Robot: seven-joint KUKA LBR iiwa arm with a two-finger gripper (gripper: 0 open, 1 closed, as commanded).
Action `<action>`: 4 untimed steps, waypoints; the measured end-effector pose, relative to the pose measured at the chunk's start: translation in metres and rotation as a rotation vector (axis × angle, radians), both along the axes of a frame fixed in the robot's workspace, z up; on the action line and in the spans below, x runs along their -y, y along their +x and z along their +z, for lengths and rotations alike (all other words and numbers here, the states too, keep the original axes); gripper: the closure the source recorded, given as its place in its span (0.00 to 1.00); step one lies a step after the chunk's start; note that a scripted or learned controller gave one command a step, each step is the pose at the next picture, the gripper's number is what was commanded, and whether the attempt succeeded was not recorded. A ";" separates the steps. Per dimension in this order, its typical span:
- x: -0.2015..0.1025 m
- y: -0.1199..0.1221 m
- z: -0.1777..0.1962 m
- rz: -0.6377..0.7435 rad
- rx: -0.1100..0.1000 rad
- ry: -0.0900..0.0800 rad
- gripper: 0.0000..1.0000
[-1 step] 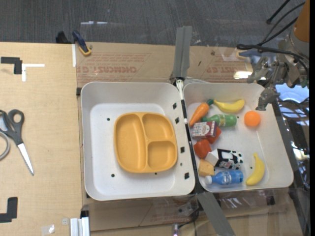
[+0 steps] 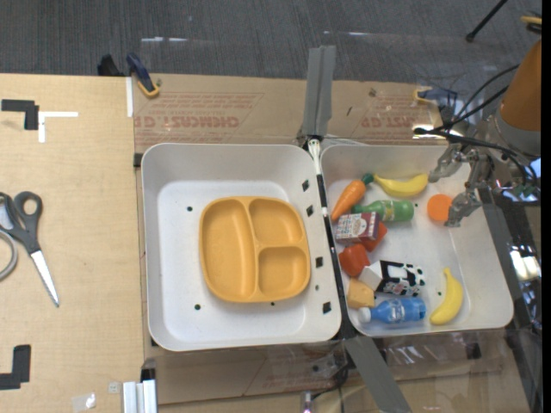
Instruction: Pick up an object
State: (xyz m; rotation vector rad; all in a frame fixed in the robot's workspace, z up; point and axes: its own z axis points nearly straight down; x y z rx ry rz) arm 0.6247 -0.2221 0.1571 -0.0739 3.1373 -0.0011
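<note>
The gripper point(image 2: 459, 192) hangs over the right bin point(image 2: 482, 269) just beside the small orange ball point(image 2: 439, 207), jaws look spread with nothing between them (a bit blurry though), so I'd centre them over the ball before dropping straight down.

Your light wooden counter point(image 2: 77, 231) carries two shallow white plastic bins point(image 2: 164, 256) side by side, with grey-handled scissors point(image 2: 30, 239) lying at its left.
</note>
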 end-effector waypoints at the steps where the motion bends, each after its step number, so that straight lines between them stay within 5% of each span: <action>1: -0.001 0.029 -0.064 -0.045 0.003 0.000 0.00; 2: -0.001 -0.009 -0.064 -0.216 0.000 0.001 0.00; 3: -0.093 -0.018 -0.064 -0.164 0.000 0.002 0.00; 4: -0.118 -0.012 -0.062 -0.308 0.002 -0.009 0.00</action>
